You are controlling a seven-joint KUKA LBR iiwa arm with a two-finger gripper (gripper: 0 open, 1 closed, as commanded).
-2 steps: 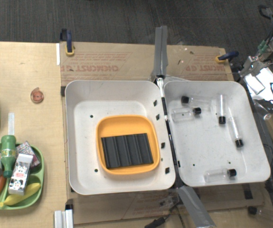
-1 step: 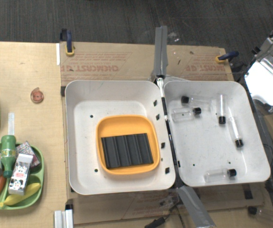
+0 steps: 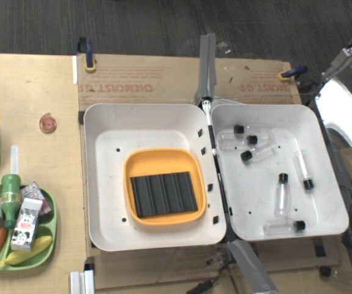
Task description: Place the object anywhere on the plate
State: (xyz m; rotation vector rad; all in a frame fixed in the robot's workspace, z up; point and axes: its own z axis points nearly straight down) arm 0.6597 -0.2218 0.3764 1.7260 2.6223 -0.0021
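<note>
While the clear vials [image 3: 267,158] lie scattered across the right bin [image 3: 310,118], none is yet seen on the orange plate [image 3: 163,158], which sits in the left bin [image 3: 102,127] with a dark ribbed slab [image 3: 163,193] covering most of its floor. Six or so black-capped vials can be made out: a cluster of three [image 3: 249,141] towards the bin's far left, two lying lengthwise further right [image 3: 302,171], and one [image 3: 284,227] pressed close to the near rim. Part of the arm [image 3: 347,112] is glimpsed at the right edge of the view, well apart from both bins; the state of its end effector cannot be told from here. The task is judged not yet begun.

Several hazards are suggested. The vials are transparent and rounded, so a grasp is likely to be misjudged, or a vial squeezed out sideways and sent rolling. The clustered three may be knocked together if one is approached, and the one by the rim leaves little room for a finger on the wall side. A vial released onto the ribbed slab may settle in a groove, but one dropped on the plate's sloping lip could roll off into the white bin.

Beyond the bins, a green tray of toy food [image 3: 16,225] and a small pink disc [image 3: 48,123] are seen on the bench [image 3: 29,78].
</note>
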